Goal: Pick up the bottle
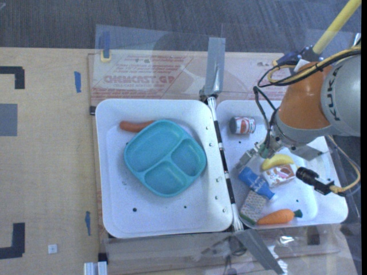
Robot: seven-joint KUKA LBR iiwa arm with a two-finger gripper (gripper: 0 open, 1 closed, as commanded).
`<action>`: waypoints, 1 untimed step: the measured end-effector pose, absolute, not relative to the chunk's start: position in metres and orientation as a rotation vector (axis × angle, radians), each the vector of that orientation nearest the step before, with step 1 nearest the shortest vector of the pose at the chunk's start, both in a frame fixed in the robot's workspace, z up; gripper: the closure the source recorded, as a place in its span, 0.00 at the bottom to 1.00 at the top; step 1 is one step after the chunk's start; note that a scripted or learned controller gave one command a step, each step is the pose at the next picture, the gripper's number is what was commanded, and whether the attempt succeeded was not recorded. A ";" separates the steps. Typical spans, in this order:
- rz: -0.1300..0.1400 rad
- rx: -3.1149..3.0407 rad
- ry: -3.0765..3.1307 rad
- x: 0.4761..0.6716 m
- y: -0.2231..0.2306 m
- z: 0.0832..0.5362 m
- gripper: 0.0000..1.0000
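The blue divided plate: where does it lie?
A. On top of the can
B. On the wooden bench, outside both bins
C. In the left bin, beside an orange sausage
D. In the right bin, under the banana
C: the blue divided plate lies in the left bin, its upper-left rim against the orange sausage.

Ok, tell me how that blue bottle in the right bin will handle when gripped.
The blue bottle lies on its side, so it may roll if nudged. It looks like smooth plastic, probably light and somewhat slippery between the fingers. The banana and a grey mesh piece crowd it, so a grip could shove them too.
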State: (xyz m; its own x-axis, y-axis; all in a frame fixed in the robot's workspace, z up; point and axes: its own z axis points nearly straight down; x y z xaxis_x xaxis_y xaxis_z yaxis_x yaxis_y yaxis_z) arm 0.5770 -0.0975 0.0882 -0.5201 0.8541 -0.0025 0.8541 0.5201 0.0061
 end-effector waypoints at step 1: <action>0.008 1.618 2.685 0.539 -0.105 0.088 0.00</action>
